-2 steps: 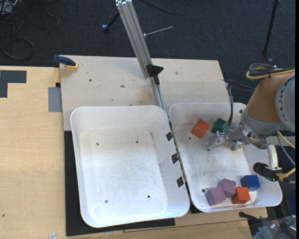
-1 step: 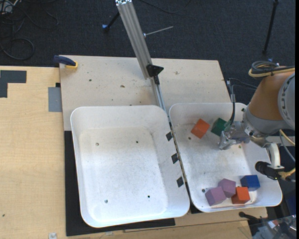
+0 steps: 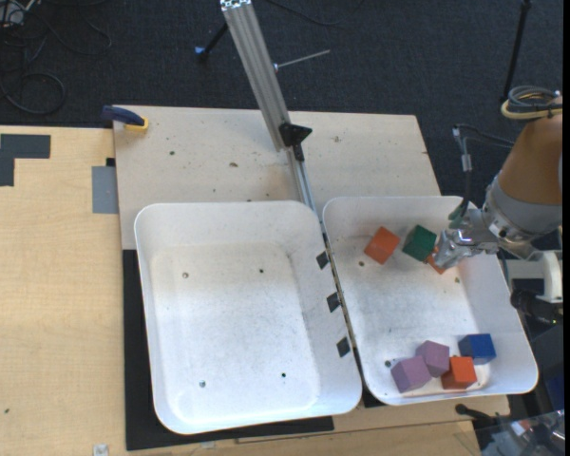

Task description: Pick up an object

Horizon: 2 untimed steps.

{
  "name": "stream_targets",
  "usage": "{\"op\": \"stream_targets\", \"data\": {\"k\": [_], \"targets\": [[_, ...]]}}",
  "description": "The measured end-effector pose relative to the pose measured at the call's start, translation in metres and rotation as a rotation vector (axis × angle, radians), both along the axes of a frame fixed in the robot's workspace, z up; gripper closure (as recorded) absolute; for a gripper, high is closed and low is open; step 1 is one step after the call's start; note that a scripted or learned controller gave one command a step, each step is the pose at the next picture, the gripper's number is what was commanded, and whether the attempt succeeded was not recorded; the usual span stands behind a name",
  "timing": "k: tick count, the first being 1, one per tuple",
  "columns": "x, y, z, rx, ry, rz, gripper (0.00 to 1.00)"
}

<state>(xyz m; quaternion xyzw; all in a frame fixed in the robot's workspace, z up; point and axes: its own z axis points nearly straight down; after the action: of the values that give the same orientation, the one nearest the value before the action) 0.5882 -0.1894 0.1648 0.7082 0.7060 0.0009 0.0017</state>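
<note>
**Pincer low over blocks at the rear of the right bin; grasp unconfirmed**

The pincer [image 3: 448,251] sits low in the right bin [image 3: 413,350], at its far right side, with the grey arm [image 3: 527,193] and its orange band reaching in from the right edge. A green block [image 3: 419,243] lies just beside the pincer on its left, and a small reddish object [image 3: 439,266], partly hidden, sits directly under the tip. Whether the pincer is released, clenched or grasping anything cannot be told; the tip is too small and blurred.

Other candidates in the same bin: an orange block [image 3: 382,245] near the green one, and at the near corner a tight cluster of two purple blocks [image 3: 411,373] [image 3: 434,356], a blue block [image 3: 477,347] and a smaller orange block [image 3: 460,372]. The left bin [image 3: 171,283] sits beside it on the counter [image 3: 209,155].

Findings on risk, as judgement:
- The green block and the reddish object appear almost touching. A closing stroke could catch both, or wedge one and push the other aside, giving no secure hold.
- The working point is close to the bin's right wall; a slightly offset descent could strike the rim or pin a block against it.
- A grip on a block's corner rather than on flat faces would likely slip on lifting.

No object can be recorded as lifted.
</note>
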Motion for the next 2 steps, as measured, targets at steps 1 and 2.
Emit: {"op": "stream_targets", "data": {"k": [1, 2], "targets": [[0.001, -0.001, 0.041, 0.000, 0.001, 0.003, 1.00], [-0.010, 0.053, 0.053, 0.005, 0.006, 0.008, 1.00]]}}
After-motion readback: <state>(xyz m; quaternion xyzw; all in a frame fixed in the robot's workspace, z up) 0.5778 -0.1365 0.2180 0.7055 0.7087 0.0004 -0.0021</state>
